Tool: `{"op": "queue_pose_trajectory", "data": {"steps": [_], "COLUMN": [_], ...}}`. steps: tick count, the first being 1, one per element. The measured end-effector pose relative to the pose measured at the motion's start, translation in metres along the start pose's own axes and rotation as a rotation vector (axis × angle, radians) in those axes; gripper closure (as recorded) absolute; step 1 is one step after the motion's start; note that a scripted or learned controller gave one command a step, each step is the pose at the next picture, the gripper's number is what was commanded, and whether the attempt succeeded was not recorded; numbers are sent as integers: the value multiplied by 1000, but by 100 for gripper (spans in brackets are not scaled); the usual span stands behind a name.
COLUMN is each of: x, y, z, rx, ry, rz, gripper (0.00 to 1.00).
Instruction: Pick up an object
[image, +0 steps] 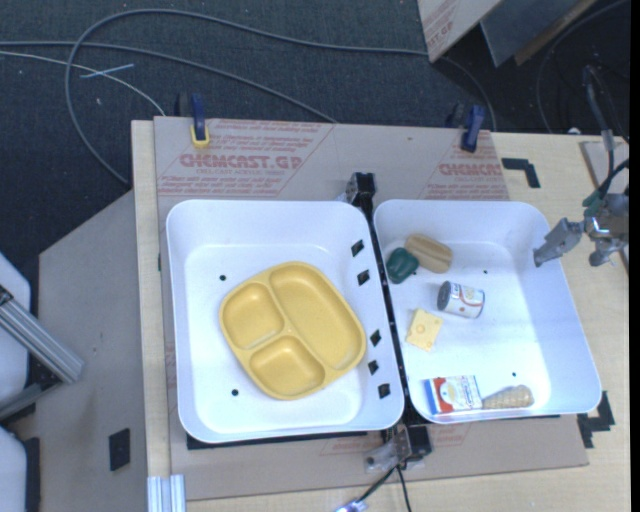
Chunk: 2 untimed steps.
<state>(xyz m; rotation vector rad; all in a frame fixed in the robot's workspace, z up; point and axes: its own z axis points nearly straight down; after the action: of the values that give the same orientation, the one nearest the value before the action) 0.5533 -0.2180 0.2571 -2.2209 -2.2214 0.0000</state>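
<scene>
Claw (560, 243) sits at the right edge of the right bin (560, 300), over the rim, at the upper right side; can't tell its state from this angle, and nothing is visible in its grip. Right bin contents: tan bread-like piece (429, 252) at upper left, dark green item (401, 264) touching its left end, small can (461, 298) lying on its side near the middle, yellow cheese wedge (424, 329) just below-left of the can, small carton (452, 393) at the front wall with an ice-cream cone (508, 398) just right of it. All are well apart from the claw. Left bin (190, 300) holds a yellow divided plate (290, 328), three compartments, lying flat. Both bins sit on the bench (300, 160).
</scene>
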Motion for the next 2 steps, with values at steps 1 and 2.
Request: {"op": "queue_pose_trajectory", "data": {"steps": [1, 2], "x": [-2, 5], "y": [-10, -5], "z": [54, 99], "rx": [5, 2], "ry": [2, 1], "rz": [1, -1], "gripper": [0, 0]}}
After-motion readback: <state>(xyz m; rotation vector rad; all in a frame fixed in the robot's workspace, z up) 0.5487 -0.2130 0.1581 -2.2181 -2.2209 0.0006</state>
